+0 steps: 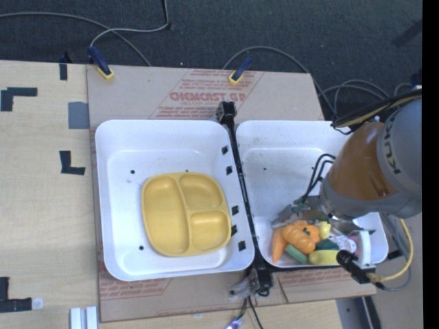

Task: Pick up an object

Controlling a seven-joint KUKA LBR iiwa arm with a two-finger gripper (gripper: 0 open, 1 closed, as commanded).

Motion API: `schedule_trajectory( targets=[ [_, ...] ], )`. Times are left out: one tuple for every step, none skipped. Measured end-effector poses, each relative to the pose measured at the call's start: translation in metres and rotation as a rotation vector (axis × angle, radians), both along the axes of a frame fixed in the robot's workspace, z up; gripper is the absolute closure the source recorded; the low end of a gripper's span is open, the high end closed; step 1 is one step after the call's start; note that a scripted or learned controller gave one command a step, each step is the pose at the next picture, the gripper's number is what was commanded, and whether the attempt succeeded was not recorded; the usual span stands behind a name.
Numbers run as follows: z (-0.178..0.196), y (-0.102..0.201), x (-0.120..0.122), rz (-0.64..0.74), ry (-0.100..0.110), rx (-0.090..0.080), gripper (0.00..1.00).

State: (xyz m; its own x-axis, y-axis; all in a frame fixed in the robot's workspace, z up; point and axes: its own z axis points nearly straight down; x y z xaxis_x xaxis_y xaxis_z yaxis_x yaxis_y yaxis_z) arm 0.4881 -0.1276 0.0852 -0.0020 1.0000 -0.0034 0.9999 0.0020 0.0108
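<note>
A: Where are the things to be picked found?

B: They are heaped in the near corner of the right bin (274,137): an orange toy (302,235), a carrot-like piece (277,246), a green piece (296,253) and a yellow piece (324,257), all touching or overlapping. The far part of that bin is left bare.

A: And the left bin (110,184)?

B: A yellow divided tray (185,212) is laid flat in it, near the middle, well apart from the heap.

A: Why is the arm (374,166) hung there?

B: It is judged to be lowered over the heap so that a piece may be reached from above; the tool (310,216) is set just beside the orange toy.

A: Is the tool spread or closed?

B: That cannot be told; it is hidden under the wrist, and nothing is seen gripped in it.
</note>
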Motion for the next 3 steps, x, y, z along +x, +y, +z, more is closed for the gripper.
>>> schedule_trajectory(
  targets=[
    [0.101,-0.074,-0.004,-0.001,0.015,0.003,0.00],
    [0.005,-0.077,0.020,0.000,0.015,0.005,0.00],
    [0.000,-0.065,-0.001,-0.001,0.001,-0.003,0.00]
  ],
)
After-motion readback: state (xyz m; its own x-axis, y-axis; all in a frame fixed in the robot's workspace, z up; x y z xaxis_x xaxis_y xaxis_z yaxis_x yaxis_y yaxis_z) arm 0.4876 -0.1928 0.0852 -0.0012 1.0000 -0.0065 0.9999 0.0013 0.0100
